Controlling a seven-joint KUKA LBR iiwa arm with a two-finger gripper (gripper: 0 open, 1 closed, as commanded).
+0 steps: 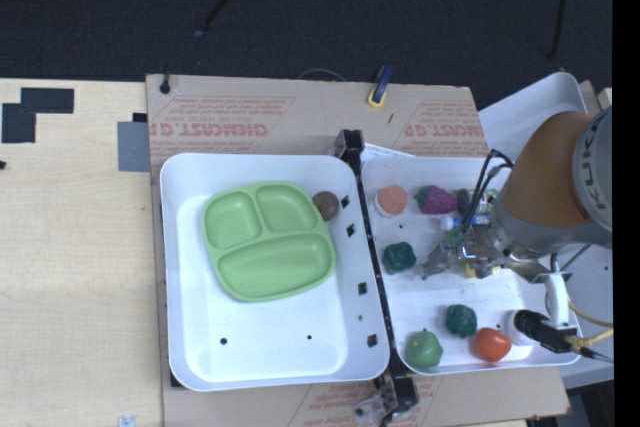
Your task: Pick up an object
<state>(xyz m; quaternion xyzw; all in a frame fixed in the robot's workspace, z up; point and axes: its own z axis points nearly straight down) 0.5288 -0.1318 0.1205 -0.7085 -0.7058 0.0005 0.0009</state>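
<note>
Claw (440, 260) sits low in the right bin (505, 295), roughly mid-bin, with the grey arm and its orange band coming in from the right side. Honestly can't tell how it's set, the tip is just a dark metallic blur from up here, and nothing shows between the prongs. Stuff to grab is all scattered around it in that same bin: a dark green lumpy thing (398, 257) just to the left of the claw, close but I can't say if they touch; a pinkish-orange round piece (392, 200) up near the top left; a purple object (437, 200) beside that, near the wrist cables. Down along the front edge there's a green apple-looking one (423, 349), another dark green blob (460, 320) and a red-orange tomato-ish one (490, 345), all well apart from the claw. Left bin (200, 335) has a light green divided plate (268, 240) lying flat, plus a small brown ball (325, 205) just beside the plate's upper right corner. Both bins rest on cardboard (260, 120) on the counter (70, 265).
</note>
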